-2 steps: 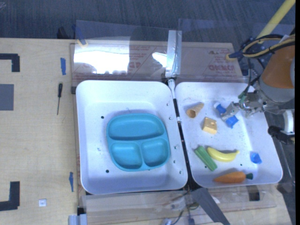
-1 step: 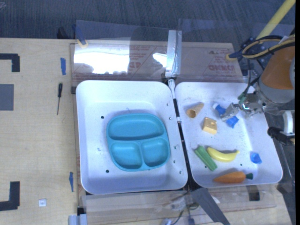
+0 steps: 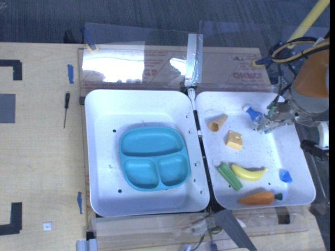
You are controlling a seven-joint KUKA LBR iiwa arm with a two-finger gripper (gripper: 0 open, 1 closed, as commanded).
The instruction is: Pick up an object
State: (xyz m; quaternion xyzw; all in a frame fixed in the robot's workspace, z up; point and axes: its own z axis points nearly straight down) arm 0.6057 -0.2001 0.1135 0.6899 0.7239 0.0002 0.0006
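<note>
Two white bins sit side by side on a wooden bench (image 3: 36,156). Left bin (image 3: 99,114) holds a blue tray (image 3: 153,157). Right bin (image 3: 298,163) holds the gripper (image 3: 268,123), far right beside a blue object (image 3: 253,113); grip state indeterminate. Near-right floor carries banana (image 3: 249,172) and carrot (image 3: 257,197).

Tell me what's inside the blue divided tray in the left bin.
The blue tray sits in the left bin, and all three of its compartments show bare blue plastic. What lies beneath the tray is covered and can't be seen.
</note>
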